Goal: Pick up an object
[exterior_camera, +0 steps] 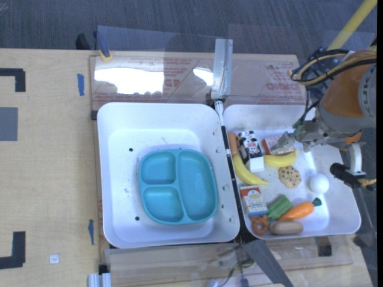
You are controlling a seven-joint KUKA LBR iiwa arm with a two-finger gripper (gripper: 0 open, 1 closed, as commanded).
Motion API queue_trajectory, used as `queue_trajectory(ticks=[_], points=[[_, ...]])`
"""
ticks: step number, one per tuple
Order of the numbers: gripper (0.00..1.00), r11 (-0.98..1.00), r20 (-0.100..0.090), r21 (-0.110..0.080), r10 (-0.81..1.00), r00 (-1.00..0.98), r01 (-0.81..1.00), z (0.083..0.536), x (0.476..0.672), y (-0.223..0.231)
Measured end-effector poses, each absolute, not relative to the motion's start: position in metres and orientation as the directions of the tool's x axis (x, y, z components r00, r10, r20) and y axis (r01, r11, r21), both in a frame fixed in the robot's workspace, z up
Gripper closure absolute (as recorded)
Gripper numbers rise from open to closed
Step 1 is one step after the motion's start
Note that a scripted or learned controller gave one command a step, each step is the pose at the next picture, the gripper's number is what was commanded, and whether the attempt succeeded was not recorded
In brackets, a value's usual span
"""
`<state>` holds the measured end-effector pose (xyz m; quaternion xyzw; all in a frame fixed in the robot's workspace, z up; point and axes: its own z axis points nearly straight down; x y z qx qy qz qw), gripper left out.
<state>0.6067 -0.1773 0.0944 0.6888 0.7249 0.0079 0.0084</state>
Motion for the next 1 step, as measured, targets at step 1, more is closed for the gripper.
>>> queue_trajectory(ticks=[1], points=[[0.00,-0.017,-0.004,0.022,1.000,0.017,1.000,0.0933,0.5913,-0.1619]])
